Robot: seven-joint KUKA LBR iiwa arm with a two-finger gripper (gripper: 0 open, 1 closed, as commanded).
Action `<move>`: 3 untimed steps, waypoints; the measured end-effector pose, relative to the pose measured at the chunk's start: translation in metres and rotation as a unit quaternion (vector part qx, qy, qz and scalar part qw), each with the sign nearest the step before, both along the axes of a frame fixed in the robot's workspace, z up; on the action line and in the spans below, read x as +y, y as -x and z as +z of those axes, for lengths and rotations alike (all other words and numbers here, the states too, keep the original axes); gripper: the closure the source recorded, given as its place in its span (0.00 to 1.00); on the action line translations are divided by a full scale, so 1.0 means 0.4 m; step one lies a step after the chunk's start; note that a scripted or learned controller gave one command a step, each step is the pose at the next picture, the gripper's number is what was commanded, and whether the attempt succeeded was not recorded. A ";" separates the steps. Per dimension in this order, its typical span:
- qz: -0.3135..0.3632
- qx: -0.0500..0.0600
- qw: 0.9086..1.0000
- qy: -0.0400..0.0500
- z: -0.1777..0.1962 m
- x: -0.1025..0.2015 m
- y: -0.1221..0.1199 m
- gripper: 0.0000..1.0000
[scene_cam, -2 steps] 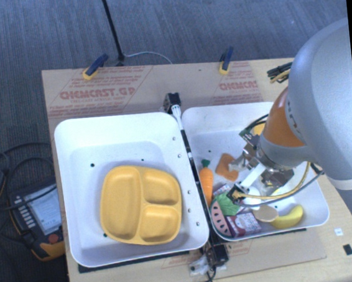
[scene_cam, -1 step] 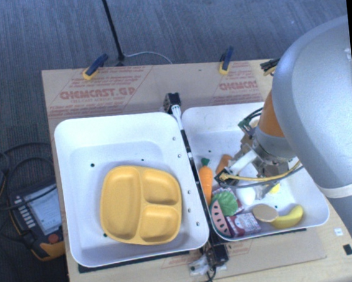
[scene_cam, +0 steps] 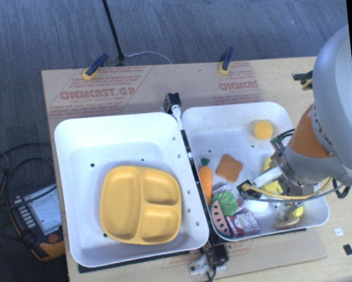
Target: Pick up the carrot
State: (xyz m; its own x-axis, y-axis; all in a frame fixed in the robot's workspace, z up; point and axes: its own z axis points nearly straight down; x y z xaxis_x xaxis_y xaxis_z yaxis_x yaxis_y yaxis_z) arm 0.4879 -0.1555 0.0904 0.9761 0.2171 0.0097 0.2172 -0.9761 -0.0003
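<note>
Left to right. The left bin (scene_cam: 67,180) holds a yellow divided plate (scene_cam: 141,203), lying flat near its middle. Just past the shared rim, the carrot (scene_cam: 206,181) lies at the left edge of the right bin (scene_cam: 235,113), orange body pointing toward the viewer and green top away; it lies close against the bin wall, with a watermelon slice (scene_cam: 218,217) and a green-and-red packet (scene_cam: 237,218) crowding its near end and an orange toast-like piece (scene_cam: 229,167) just beside it to the right. Farther right sits a small yellow round item (scene_cam: 263,129). The claw (scene_cam: 275,189) hangs low over the bin's right part, well apart from the carrot; whether it is open or holds anything cannot be told. A good grasp probably calls for moving left, aligning across the carrot's narrow width, and descending near its middle, clear of wall and neighbours.
</note>
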 end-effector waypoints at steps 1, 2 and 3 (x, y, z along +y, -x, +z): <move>0.001 0.002 1.000 0.000 0.024 -0.001 0.001 1.00; -0.007 0.007 1.000 0.000 0.095 0.156 0.012 1.00; -0.002 0.007 1.000 -0.002 0.233 0.475 -0.015 1.00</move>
State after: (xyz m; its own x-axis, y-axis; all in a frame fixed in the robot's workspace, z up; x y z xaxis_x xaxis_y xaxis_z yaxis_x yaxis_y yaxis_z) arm 0.4939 0.0344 0.1836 0.9770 0.2134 -0.0035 0.2134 -0.9769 -0.0071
